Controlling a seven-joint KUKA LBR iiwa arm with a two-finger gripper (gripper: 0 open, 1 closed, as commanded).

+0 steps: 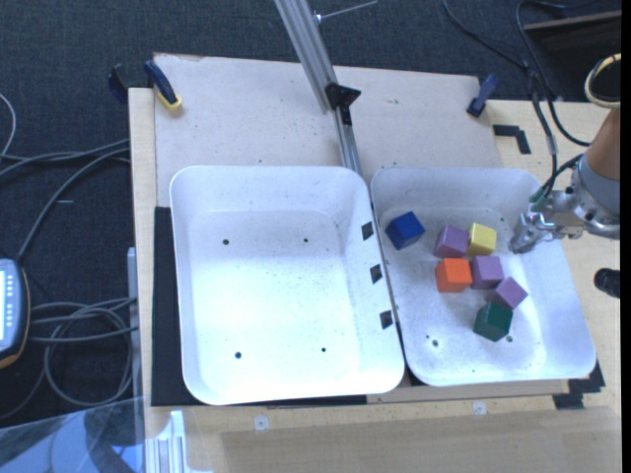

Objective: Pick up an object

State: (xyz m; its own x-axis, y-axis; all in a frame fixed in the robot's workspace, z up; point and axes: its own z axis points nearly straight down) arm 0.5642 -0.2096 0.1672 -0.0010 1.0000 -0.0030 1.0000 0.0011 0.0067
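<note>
We see arm [603, 166] reaching in low over right bin [552, 348], gripper [525, 235] just right of yellow cube [482, 236]. Can't tell gripper state.

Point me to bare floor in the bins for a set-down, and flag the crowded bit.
The left bin has bare floor wall to wall. In the right bin, free patches lie near its front rim, below the green block, and behind the blue block. It is crowded mid-bin, where the purple, yellow and orange blocks cluster beside the gripper.
</note>
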